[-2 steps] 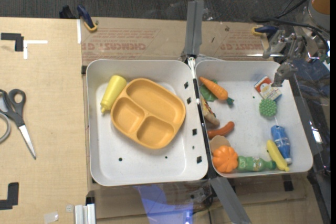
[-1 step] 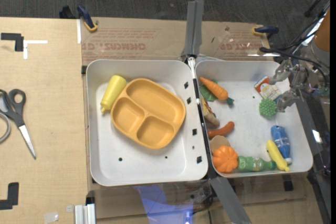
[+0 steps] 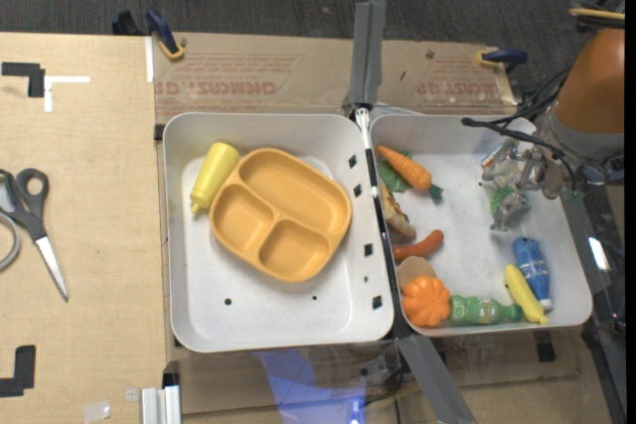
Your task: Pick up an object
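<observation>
Hand [image 3: 512,186], finger state indiscernible, hovers over bare floor of right white bin [image 3: 465,196]; likely risk: closing on nothing, short of blue plastic bottle [image 3: 531,273].

Orange carrot [image 3: 407,168] and pumpkin [image 3: 427,301], yellow-orange divided plate [image 3: 281,213], yellow bottle [image 3: 214,175], perhaps blue bottle [image 3: 531,271], white bins [image 3: 199,313]

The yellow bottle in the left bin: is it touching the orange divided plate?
Touching. In the camera view the yellow bottle lies against the upper-left rim of the orange divided plate, with no white bin floor showing between them.
</observation>
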`<state>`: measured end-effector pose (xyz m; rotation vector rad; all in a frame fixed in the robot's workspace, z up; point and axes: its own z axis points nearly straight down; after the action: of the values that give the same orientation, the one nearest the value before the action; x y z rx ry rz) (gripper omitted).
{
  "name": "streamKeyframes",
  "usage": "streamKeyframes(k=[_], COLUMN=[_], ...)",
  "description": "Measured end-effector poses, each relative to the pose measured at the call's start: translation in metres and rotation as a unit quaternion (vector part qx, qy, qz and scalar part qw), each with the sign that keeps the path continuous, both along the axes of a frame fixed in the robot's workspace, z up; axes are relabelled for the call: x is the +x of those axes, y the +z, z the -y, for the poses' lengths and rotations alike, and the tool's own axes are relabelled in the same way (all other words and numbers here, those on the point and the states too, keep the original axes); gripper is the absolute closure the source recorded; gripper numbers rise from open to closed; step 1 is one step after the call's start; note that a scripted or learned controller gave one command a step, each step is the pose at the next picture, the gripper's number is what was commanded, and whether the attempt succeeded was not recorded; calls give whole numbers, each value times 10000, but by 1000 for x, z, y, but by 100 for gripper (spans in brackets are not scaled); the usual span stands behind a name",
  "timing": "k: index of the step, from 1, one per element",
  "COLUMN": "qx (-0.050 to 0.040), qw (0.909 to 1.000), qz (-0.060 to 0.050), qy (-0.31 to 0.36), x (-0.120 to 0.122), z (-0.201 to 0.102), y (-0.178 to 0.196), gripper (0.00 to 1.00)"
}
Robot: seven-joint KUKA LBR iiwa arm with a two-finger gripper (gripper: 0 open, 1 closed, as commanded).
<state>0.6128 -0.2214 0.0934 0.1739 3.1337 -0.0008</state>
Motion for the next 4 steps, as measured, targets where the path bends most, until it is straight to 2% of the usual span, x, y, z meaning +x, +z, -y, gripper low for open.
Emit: streamKeyframes(k=[1,2,3,4], qx=[-5,6,8,11], qw=[9995,10000,9998,9962], qz=[15,-5,-14,-16], qy=[328,-31,188,-869], x=[23,9,-98,-102], z=[-9,-14,0,0], y=[0,-2,-3,-3], gripper=[0,0,0,0])
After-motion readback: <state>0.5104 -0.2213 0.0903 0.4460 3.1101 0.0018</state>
